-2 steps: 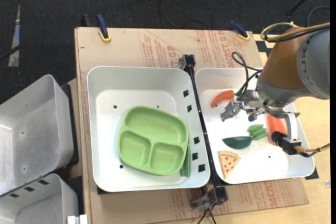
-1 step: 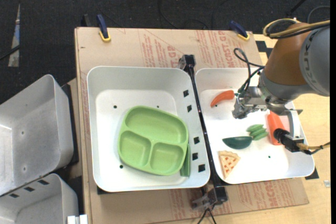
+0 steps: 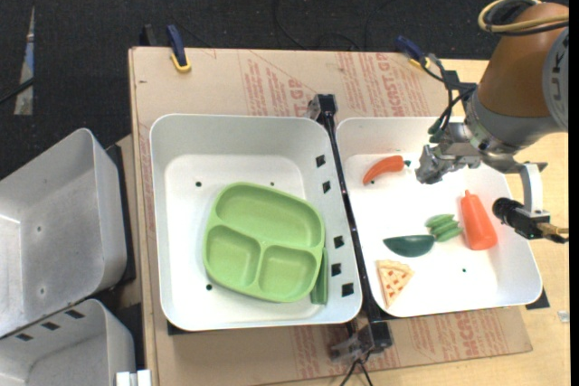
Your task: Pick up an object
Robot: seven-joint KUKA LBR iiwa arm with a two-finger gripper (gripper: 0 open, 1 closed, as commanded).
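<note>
White bins sit side by side: the right bin [image 3: 507, 285] lies under the pincer [image 3: 432, 169], the left bin [image 3: 181, 194] well off to its left, bearing a green tray [image 3: 262, 240]. Whether the pincer is spread or pressed together I cannot tell. An orange bottle [image 3: 477, 220] lies below-right of it, a pizza slice [image 3: 393, 279] well below, a dark green spoon [image 3: 410, 243] below, a green pod [image 3: 442, 226] just below, a red chilli [image 3: 384, 167] just left.
</note>
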